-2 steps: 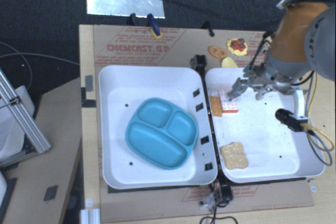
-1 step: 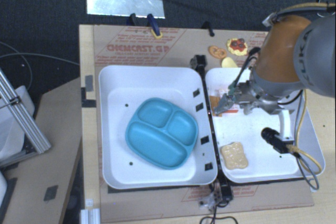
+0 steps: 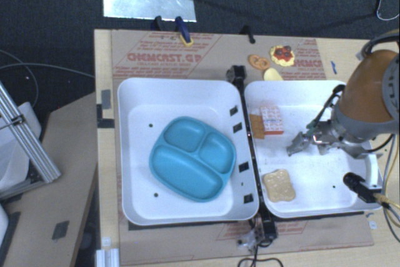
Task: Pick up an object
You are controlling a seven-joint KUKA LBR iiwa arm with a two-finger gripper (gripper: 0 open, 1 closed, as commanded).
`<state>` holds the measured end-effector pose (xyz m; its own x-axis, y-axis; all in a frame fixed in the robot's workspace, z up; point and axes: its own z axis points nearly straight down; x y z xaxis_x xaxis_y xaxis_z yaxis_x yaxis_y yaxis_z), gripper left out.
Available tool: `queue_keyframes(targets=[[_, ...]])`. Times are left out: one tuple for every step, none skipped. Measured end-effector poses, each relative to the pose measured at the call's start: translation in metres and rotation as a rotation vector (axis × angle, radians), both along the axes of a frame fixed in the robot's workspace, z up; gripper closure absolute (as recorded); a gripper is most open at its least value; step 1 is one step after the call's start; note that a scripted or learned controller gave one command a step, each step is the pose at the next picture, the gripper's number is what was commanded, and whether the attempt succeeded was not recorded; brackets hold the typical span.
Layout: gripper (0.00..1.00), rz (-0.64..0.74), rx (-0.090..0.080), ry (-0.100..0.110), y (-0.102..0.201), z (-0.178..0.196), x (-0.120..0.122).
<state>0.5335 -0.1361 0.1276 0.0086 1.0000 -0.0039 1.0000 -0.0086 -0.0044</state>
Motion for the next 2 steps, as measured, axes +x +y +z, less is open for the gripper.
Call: queue_keyframes(targets=[[0.00,0.006,-0.001,-0.009,-0.075,-0.032,0.044],[1.00,0.010,0.000,-0.013,-0.071,-0.019,0.046]])
